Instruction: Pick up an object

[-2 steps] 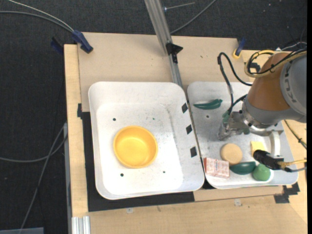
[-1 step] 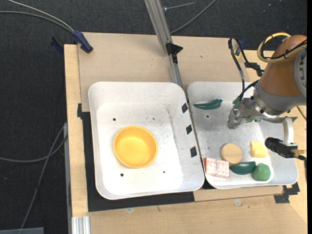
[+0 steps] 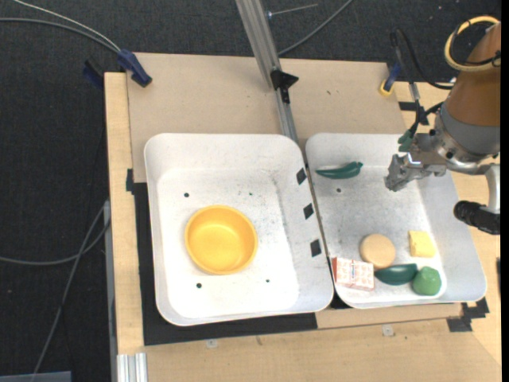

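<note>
Left bin (image 3: 238,153): yellow bowl (image 3: 221,239). Right bin (image 3: 469,273): beige round piece (image 3: 378,250), yellow block (image 3: 422,243), green pepper (image 3: 339,169). Pincer (image 3: 398,175) hovers over the right bin's upper part, carrying nothing; finger state cannot be told. Step judged: approach. Next: descend onto one object.

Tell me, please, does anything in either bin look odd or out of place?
Little stands out. The red-and-white packet lies on the right bin's near-left rim rather than flat on the floor. The yellow bowl sits upright in the left bin.
</note>
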`<act>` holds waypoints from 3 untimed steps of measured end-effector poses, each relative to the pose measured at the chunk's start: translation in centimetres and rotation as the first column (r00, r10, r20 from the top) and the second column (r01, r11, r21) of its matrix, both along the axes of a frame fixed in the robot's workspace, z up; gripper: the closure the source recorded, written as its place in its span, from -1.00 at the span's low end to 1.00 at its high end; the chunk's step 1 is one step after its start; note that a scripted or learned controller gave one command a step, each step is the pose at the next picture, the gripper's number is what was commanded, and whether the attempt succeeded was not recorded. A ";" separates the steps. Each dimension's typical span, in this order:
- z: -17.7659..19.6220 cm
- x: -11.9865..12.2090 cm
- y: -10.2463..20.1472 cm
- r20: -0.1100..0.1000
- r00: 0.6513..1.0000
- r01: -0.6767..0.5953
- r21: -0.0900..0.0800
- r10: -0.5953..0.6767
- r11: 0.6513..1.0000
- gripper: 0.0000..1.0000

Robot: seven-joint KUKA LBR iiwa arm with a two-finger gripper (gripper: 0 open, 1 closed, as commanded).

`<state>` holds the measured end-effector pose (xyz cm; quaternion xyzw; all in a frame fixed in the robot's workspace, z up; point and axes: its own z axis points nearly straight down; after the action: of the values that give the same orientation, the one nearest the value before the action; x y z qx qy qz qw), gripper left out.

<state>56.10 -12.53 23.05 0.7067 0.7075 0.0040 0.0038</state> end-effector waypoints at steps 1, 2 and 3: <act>1.9 0.1 0.0 -0.005 1.000 -0.001 -0.001 0.000 1.000 1.00; 2.3 -1.0 6.0 -0.019 1.000 -0.006 0.007 0.006 1.000 1.00; 2.9 -1.3 11.7 -0.018 1.000 -0.005 0.005 0.005 1.000 1.00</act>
<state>54.81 -0.79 25.96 0.7048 0.7094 -0.0004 -0.0045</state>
